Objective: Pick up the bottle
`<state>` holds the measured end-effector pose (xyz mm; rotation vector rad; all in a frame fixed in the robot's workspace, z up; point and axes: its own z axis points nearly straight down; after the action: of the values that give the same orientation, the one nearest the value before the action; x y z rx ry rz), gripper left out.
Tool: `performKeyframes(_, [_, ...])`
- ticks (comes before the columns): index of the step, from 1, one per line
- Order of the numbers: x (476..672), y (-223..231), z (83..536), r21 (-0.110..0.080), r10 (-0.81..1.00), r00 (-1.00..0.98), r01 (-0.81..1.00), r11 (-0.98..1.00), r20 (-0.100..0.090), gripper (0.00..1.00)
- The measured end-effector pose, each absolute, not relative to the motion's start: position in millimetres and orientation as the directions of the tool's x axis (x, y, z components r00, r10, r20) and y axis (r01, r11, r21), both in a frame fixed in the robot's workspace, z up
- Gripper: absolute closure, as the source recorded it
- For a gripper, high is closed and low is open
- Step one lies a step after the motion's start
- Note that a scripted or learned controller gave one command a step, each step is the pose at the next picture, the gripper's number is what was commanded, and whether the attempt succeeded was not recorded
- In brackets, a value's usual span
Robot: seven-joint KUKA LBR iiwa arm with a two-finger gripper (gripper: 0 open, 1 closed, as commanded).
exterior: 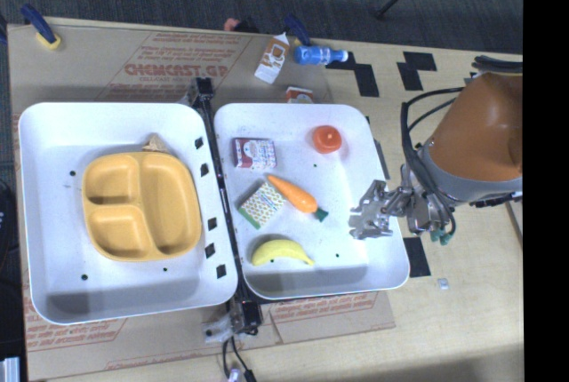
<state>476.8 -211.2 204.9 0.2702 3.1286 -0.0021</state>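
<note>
A small blue bottle (318, 56) with a white label lies on its side on the bench, behind the right bin's (388, 258) far rim and outside it. My gripper (366, 213) hovers over the right bin's right side, near the rim and well in front of the bottle. Its fingers are open and hold nothing. The grey arm with its orange band (480, 136) comes in from the right.
In the right bin lie a red and white carton (254, 154), an orange round piece (326, 139), a carrot (294, 194), a checkered box (261, 204) and a banana (280, 253). The left bin (44, 131) holds a yellow divided plate (140, 204). A small carton (272, 59) lies beside the bottle.
</note>
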Motion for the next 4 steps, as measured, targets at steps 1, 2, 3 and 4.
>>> performKeyframes(1, [476.7,-137.2,172.3,0.000,0.026,-1.000,0.026,1.000,0.002,1.00])
performKeyframes(2, [476.6,-179.0,187.0,-0.001,0.065,-0.998,0.065,0.998,0.000,1.00])
performKeyframes(3, [476.9,-210.9,202.6,-0.001,-0.240,-0.971,-0.239,0.971,-0.001,1.00])
performKeyframes(4, [485.7,-166.7,206.1,0.001,-0.504,-0.864,-0.504,0.864,0.001,1.00])
